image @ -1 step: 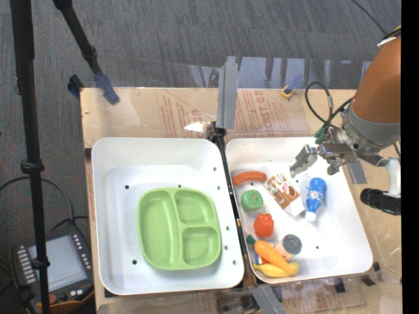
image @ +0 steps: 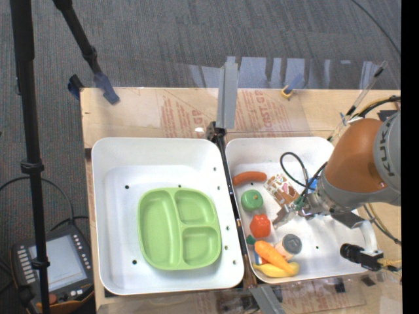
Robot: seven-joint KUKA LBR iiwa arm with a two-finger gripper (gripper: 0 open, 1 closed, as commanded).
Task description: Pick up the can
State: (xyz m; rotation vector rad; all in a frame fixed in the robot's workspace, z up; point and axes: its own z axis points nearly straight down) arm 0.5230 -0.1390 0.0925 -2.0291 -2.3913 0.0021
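The can [image: 292,244] stands upright in the right bin [image: 327,257], and I see its round grey top near the bin's front. My gripper [image: 287,213] hangs over the middle of that bin, a short way behind the can and apart from it. It is between the can and a patterned packet [image: 281,188]. Nothing shows in the gripper. The arm with its orange band [image: 353,159] reaches in from the right.
Left of the can lie a red pepper [image: 260,225], a carrot [image: 272,254] and a banana [image: 276,271]. Further back are a green round item [image: 252,200] and a sausage [image: 249,177]. The left bin [image: 111,175] holds a green divided plate [image: 179,227].
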